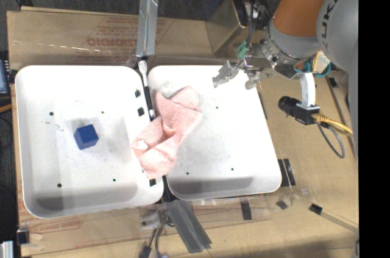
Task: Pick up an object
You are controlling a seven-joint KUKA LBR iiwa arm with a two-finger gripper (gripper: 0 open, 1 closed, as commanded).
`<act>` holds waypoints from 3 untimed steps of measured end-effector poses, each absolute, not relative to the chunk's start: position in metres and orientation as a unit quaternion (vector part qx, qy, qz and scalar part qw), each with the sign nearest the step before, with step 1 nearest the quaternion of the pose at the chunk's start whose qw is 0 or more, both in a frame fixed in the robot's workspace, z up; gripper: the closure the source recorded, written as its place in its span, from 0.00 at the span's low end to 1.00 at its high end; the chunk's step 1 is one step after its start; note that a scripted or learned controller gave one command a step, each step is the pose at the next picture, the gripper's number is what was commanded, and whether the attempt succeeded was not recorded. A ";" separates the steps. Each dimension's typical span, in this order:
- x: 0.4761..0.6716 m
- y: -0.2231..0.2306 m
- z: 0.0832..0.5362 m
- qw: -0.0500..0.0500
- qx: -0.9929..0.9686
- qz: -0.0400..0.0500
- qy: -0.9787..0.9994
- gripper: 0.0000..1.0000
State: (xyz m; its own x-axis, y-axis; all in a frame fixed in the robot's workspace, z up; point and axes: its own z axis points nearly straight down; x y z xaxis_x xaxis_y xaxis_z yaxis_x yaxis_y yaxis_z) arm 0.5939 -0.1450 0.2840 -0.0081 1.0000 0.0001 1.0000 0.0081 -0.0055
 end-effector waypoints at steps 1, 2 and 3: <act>0.617 -0.114 0.154 0.002 -0.668 0.002 -0.744 0.00; 0.657 -0.107 0.091 0.001 -0.609 0.001 -0.793 0.00; 0.637 -0.123 0.114 0.002 -0.574 0.001 -0.819 0.00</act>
State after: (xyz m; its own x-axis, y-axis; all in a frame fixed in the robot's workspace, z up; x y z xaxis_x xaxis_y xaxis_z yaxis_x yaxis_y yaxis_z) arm 0.6367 -0.1234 0.1142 -0.3414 0.9399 0.0019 0.9399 0.3414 -0.0037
